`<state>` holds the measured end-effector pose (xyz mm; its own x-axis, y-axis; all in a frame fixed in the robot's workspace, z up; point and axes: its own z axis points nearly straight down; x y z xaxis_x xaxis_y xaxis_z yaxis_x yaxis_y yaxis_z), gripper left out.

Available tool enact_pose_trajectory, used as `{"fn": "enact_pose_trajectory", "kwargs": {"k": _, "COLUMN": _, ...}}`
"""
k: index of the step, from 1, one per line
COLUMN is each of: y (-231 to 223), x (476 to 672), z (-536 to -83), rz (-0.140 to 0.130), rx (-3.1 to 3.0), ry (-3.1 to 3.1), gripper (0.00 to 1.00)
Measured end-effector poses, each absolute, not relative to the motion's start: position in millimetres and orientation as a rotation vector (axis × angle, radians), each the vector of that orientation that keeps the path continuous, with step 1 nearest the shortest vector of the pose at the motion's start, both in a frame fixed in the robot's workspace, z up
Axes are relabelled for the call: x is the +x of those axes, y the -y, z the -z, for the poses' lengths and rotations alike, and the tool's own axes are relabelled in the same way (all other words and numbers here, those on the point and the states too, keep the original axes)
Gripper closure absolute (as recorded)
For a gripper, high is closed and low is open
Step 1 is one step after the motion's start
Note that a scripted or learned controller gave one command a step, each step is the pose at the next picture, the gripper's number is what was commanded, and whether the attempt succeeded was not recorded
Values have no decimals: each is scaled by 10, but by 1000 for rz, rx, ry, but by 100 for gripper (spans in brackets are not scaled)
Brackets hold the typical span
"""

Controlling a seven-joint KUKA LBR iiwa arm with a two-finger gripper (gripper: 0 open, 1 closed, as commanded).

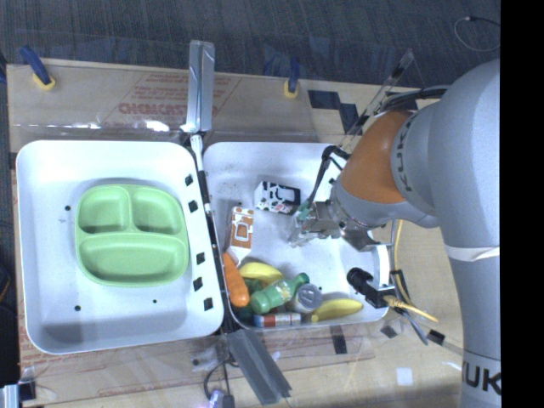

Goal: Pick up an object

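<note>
Nearest, along the right bin's (223, 167) front wall: carrot (235, 282), two bananas (260, 271), green bottle (274, 297). Farther in, the hand (308, 224) sits low over bare bin floor; grip state cannot be determined. Beyond it, a black-and-white carton (278, 196). Judgement: nothing lifted; pick outstanding.

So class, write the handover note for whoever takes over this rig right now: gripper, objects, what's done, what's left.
Gripper: low inside the right bin, near its middle; nothing visibly held.
Objects: black-and-white item just beside it; orange-and-white packet, carrot, two bananas, green bottle heaped at the near edge.
Left bin: green divided plate.
Done: arm is over the objects.
Left: grasp and lift one.
</note>
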<state>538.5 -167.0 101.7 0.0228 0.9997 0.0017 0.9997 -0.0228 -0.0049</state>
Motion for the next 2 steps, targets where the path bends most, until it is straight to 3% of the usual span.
{"fn": "enact_pose_trajectory", "kwargs": {"k": 1, "y": 1670, "x": 5385, "z": -1017, "rz": -4, "rx": -2243, "ry": 2193, "gripper": 0}}
{"fn": "enact_pose_trajectory", "kwargs": {"k": 2, "y": 1368, "x": 6181, "z": -918, "rz": -2, "rx": -2484, "ry": 1920, "gripper": 0}}
